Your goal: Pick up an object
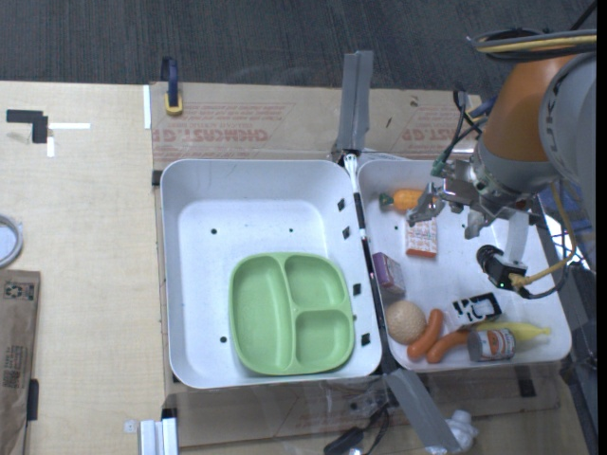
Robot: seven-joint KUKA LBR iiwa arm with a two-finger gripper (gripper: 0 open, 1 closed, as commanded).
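Arm over the right bin, above a small carton.

In the camera view the gripper (446,204) hangs over the right bin (550,349)'s far part, fingers apart, just above the orange-and-white carton (422,240) without clasping it. An orange fruit (407,198) lies just left. A green divided plate (290,313) sits in the left bin (190,254).

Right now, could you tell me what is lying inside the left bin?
The left bin holds a green divided plate, its compartments bare. Whatever is under the plate is covered.
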